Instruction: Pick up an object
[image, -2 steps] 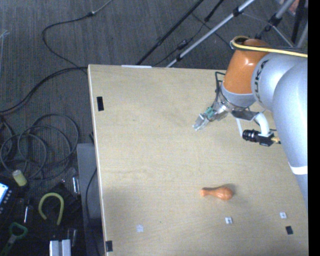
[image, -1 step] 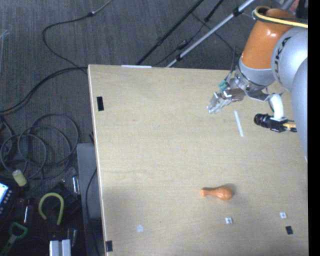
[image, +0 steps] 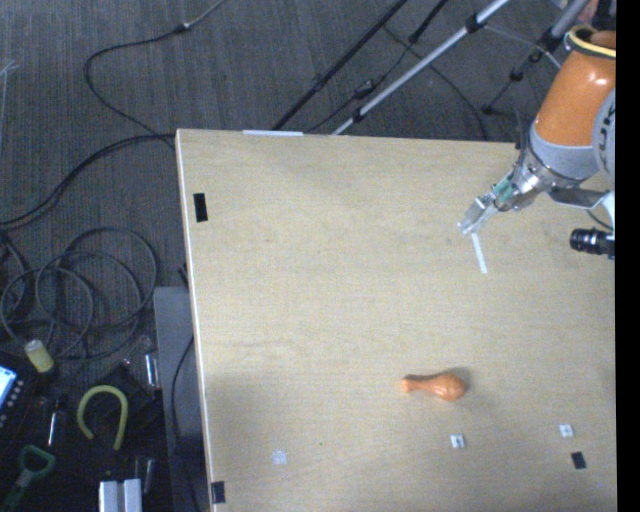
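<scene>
The pale wooden desk (image: 330, 300) spans most of the view. The arm (image: 572, 110) reaches in at upper right, its jaws too small to tell apart or together. The orange object (image: 436, 385) lies well below them, lower right.

**Arm above a bench bearing one orange object**

The camera looks down on a pale wooden bench (image: 330, 300). The arm (image: 572, 110), with its orange band, enters at the upper right; its gripper (image: 477, 222) hangs over the bench's upper right area, fingers pointing down and left. A small orange pear-shaped object (image: 437, 385) lies lower down, well apart from the gripper. Black cables (image: 80, 290) coil on the grey floor at left, near a green hook-shaped tool (image: 103, 410).
</scene>
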